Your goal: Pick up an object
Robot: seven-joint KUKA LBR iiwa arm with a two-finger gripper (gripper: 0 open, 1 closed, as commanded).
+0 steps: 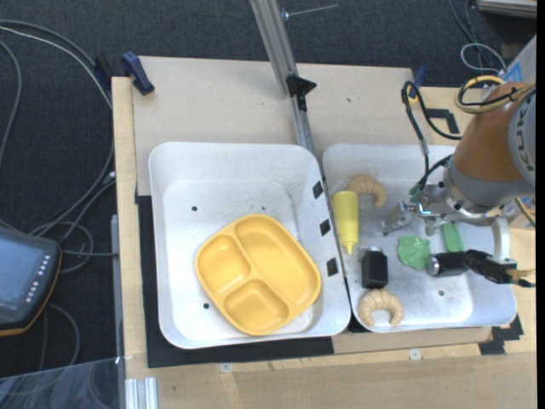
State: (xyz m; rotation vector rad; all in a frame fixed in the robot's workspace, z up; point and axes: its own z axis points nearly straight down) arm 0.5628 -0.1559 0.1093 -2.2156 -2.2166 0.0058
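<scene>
dark carpet with loose cables surrounds our wooden bench (213,100) and its two white bins. we see the arm (494,143) bent low over the right bin (460,309), its gripper (417,216) among the objects; whether it is wide or narrow we cannot tell. a green piece (414,251) lies just below it, a yellow bottle (345,218) and croissant (368,187) to its left.

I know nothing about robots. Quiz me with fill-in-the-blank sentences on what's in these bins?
The divided plate in the left bin is coloured ____.
The right bin holds ____ croissants.
The mustard-style bottle lies nearest the ____ bin's wall.
The black block lies between the bottle and the near ____.

Missing words: yellow; two; left; croissant
</scene>
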